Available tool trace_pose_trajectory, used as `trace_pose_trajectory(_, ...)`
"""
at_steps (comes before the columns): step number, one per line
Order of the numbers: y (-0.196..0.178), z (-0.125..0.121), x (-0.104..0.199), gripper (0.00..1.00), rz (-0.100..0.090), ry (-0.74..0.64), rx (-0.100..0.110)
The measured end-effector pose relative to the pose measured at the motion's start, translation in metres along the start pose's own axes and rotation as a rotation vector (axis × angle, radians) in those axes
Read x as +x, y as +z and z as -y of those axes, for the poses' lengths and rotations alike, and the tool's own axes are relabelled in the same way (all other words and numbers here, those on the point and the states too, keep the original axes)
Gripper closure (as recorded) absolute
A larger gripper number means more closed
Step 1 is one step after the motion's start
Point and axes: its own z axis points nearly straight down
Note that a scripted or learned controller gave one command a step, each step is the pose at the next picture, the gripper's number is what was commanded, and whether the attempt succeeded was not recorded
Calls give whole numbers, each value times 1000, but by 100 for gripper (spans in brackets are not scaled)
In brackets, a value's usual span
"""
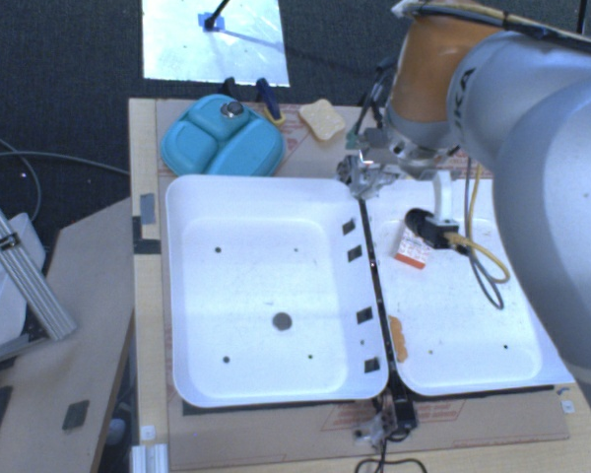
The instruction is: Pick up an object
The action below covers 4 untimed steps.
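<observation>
Red and white, the packet [412, 253] lies flat in the right bin [473, 363], toward its far left corner, and looks the likeliest pick. It seems light and thin, perhaps card or foil, so it may slide on the smooth floor or buckle. A hold across its short edges, coming straight down, looks safest. An orange piece [397, 338] lies nearer, against that bin's left wall, apart from the packet. The gripper [361, 177] hangs over the far end of the wall between the bins, just left of and beyond the packet; whether it is wide or narrow cannot be told. A small grey disc [282, 320] sits in the left bin [197, 264]. Beyond the bins rest a blue box [222, 138] and a tan sponge [322, 119].
</observation>
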Motion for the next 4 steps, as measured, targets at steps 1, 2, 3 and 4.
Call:
trace_pose_trajectory(1, 1, 47, -6, 100, 3, 10, 7)
trace_pose_trajectory(2, 0, 45, -6, 0, 2, 9, 4)
trace_pose_trajectory(3, -133, 21, -5, 0, 2, 4, -14)
trace_pose_trajectory(4, 6, 3, 24, 0, 2, 3, 13)
